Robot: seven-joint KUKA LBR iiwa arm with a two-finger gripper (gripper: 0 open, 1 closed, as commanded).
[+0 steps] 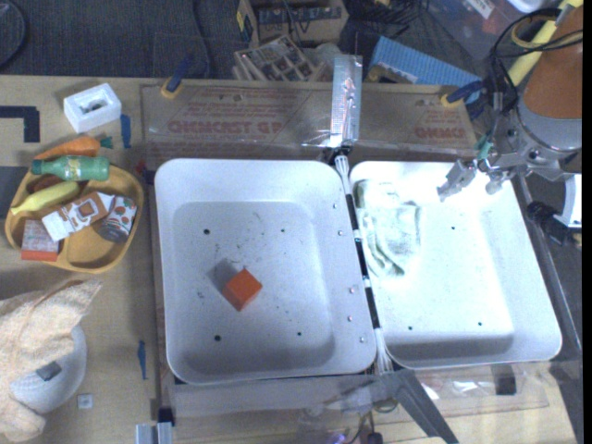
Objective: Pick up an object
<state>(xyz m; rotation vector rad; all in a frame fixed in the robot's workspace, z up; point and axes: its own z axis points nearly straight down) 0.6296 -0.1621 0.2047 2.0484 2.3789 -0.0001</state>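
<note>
Two white bins sat side by side. Cube (244, 288) lay mid left bin (176, 192); cloth (387, 232) at right bin's (518, 276) left edge. My claw (472, 178) hung open, empty, over its far edge.

Left bin (185, 202): block (243, 289) near centre.
Right bin (518, 331): cloth (388, 234) at left wall; gripper (474, 178) over rear edge.

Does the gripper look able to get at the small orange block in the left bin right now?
Probably yes. The small orange block lies alone on the left white bin's floor, nothing over it; the gripper hangs above the right bin's far edge.
</note>
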